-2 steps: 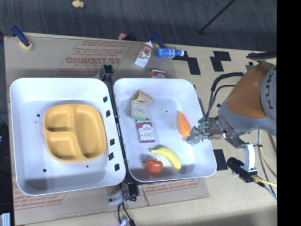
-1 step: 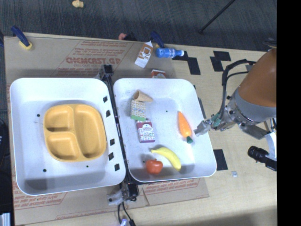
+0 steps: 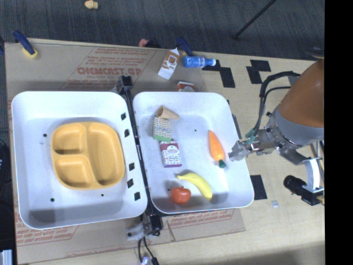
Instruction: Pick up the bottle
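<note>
A small blue bottle [image 3: 194,62] lies on its side on the cardboard behind the right bin [image 3: 237,120], outside both bins. My gripper [image 3: 239,150] hangs over the right rim of that bin, just right of an orange carrot [image 3: 215,146]. It is far from the bottle, toward the front right. Nothing shows between the fingers. The grey arm with its orange band [image 3: 306,101] comes in from the right.
The right bin also holds two small cartons [image 3: 164,127] [image 3: 172,154], a banana [image 3: 197,184] and a tomato [image 3: 180,195]. The left bin [image 3: 22,148] holds a yellow divided plate [image 3: 87,153]. Another carton [image 3: 169,64] lies left of the bottle.
</note>
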Controlling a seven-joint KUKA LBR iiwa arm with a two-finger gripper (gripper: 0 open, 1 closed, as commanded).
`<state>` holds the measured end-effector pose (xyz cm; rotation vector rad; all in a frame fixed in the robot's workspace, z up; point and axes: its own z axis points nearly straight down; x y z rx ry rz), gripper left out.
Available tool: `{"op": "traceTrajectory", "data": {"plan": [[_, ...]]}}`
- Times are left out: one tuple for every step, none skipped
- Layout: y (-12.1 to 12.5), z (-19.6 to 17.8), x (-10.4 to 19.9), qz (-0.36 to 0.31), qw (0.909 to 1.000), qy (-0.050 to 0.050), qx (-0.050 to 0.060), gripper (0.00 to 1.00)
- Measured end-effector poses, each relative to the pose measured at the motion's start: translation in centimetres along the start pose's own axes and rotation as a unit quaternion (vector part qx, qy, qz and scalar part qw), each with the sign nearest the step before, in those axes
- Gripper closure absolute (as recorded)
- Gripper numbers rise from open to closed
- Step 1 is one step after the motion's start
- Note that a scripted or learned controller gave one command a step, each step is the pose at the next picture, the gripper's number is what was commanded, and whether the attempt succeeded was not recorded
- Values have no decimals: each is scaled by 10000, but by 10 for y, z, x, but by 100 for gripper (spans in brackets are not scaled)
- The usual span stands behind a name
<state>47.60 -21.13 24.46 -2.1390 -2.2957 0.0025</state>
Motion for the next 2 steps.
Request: {"op": "traceTrajectory", "data": {"plan": [[0, -5, 0, 853, 9964, -11, -13, 100], [1, 57, 6, 909, 9959, 4, 4, 100]]}}
